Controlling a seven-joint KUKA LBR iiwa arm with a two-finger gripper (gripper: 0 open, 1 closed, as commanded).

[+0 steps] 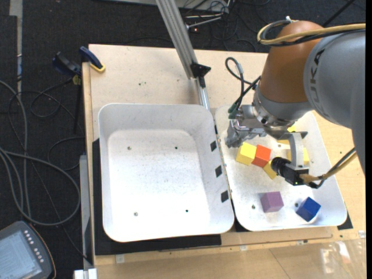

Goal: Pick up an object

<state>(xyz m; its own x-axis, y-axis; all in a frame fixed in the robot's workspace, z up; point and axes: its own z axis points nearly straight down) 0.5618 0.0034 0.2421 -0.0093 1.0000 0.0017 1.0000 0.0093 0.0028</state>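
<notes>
blue block sits closest, at the near corner of the right bin, with a purple block just beside it toward the left. both stand free of the others, well apart from the arm, so either would be easy to reach from above.

farther back in the same bin a yellow block and an orange block touch each other, and another yellow piece pokes out from beneath the orange one. packed this tight, they leave little room to close around just one.

gripper hangs low over the far left part of the right bin, just behind the yellow block and close to the bin's wall. whether it is wide or narrow i cannot tell, since the wrist covers it from this angle, and no block can be made out in its hold. my guess is it is lining up on the yellow block, the nearest target.

left bin is bare white, likely the drop side. both bins rest on the pale surface.
</notes>
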